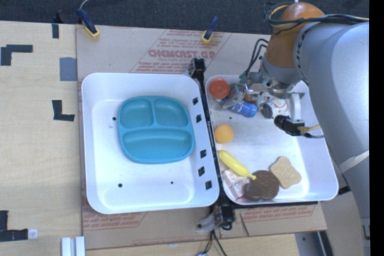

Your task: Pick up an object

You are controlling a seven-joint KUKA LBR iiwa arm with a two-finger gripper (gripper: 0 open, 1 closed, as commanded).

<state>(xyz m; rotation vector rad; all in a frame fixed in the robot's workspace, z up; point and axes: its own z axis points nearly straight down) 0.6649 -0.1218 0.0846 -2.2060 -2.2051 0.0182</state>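
Note:
My gripper (243, 99) is low in the far part of the right bin (312, 153), under the grey arm with its orange band (287, 39). A small blue object (246, 110) lies right at the gripper's tip; whether it is gripped I cannot make out. A red round object (219, 89) sits just left of the gripper, by the bin's far left corner. Nearer the front lie an orange ball (224, 133), a yellow banana (234, 163), a dark brown round cookie (262, 186) and a slice of toast (285, 171).
The left bin (102, 177) holds a blue divided plate (156, 129). A black divider with clips (203, 129) runs between the bins. The arm's body covers the right bin's far right side. A black cable (294, 126) hangs beside the gripper.

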